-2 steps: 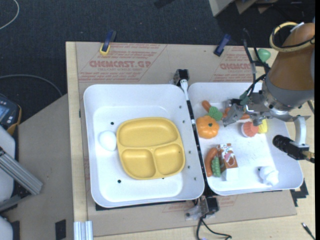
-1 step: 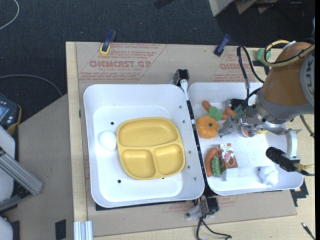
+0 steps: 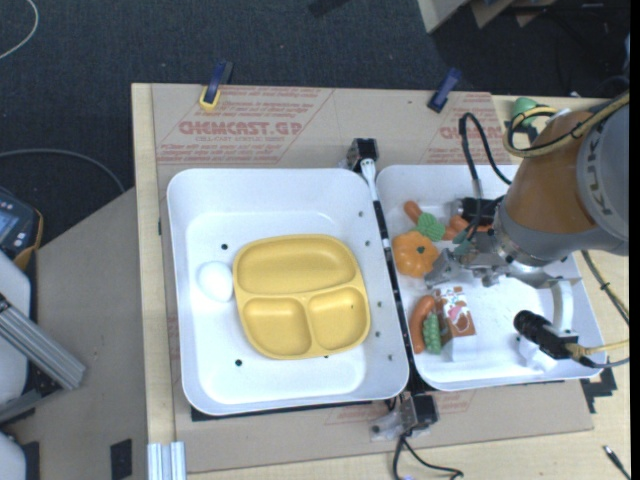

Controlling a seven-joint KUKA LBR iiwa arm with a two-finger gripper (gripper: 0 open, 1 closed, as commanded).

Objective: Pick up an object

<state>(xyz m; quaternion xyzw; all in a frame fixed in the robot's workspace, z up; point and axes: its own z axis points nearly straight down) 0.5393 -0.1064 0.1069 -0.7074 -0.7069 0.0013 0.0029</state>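
The gripper [image 3: 470,260], fingers hidden so I cannot tell their state, hangs low in the right bin [image 3: 560,363] beside the pumpkin [image 3: 414,254].

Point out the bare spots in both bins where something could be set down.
Left bin: bare floor behind the yellow tray, and a strip in front of it. A white ball sits left of the tray. Right bin: crowded with toys under the gripper.

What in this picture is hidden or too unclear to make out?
- Gripper: the arm's wrist covers it from above, so its finger state is unreadable.
- Right bin: the arm hides its middle.
- Toys: small, overlapping, hard to identify.
- White ball: pale against the left bin, outline faint.
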